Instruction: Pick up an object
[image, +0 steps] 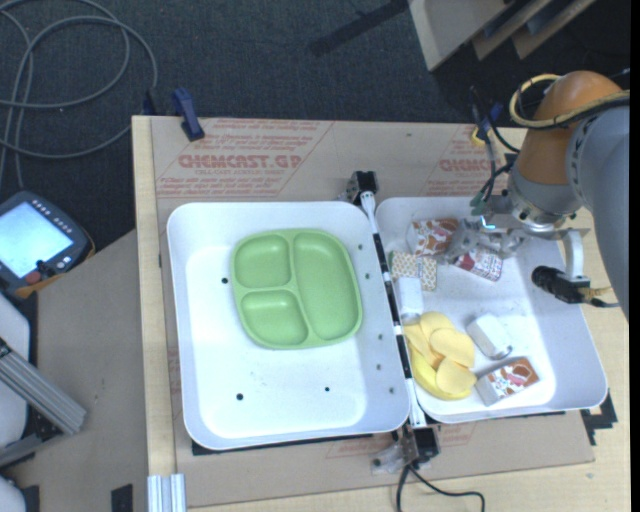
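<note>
White plastic bins sit side by side on the bench: the left bin (200, 330) bears a green divided plate (297, 288), and the right bin (570, 340) holds the loose things to pick from. Among them are a red-and-white packet (435, 236) near the far edge, a second red-and-white packet (482, 265) just beside it, a small checked packet (415, 269), a heap of yellow slices (445, 362) near the divider, a pale block (490, 334) and a red-printed carton (512, 378) toward the near edge. Nothing looks lifted yet; every item lies on the bin floor, so the pick seems to be at its approach or grasp step, with the lift left to do. The arm reaches in from the right, its orange band high over the far right corner, and the gripper (487, 232) hangs low over the far part of the right bin, between the two red-and-white packets and close above them. How wide it stands, and whether it has hold of anything, cannot be told from this slant.
</note>
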